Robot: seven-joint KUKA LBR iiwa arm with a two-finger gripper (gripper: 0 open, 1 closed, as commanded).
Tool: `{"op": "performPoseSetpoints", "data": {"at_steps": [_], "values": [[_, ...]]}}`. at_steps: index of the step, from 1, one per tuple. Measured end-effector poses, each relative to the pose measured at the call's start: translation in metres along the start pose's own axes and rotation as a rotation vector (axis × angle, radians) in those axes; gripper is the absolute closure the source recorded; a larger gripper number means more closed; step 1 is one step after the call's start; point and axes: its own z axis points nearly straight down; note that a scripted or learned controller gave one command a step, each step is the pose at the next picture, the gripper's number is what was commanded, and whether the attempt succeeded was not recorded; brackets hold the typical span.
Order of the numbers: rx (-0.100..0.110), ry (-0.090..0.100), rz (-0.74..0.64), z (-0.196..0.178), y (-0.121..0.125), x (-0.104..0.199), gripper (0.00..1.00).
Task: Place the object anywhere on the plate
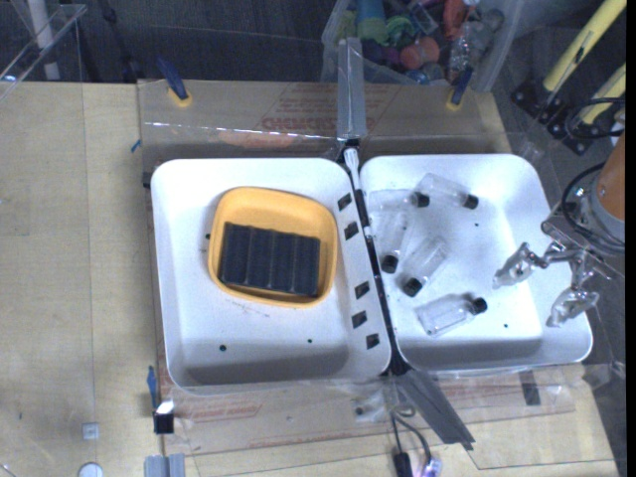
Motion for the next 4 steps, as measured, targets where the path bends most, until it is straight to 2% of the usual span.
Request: {"op": "performPoseSetpoints", "data": {"at_steps": [1,2,3,4], "values": [[-0.001,0.000,-0.241,-0.022,0.006,-0.008,0.00],[-0.002,0.000,-0.478,-0.022,0.005,-0.011,0.00],[-0.008,0.001,-0.733,0.000,0.010,0.016,0.00],[-0.005,-0.001,-0.985,-0.033,0.039,-0.003,0.00]]}}
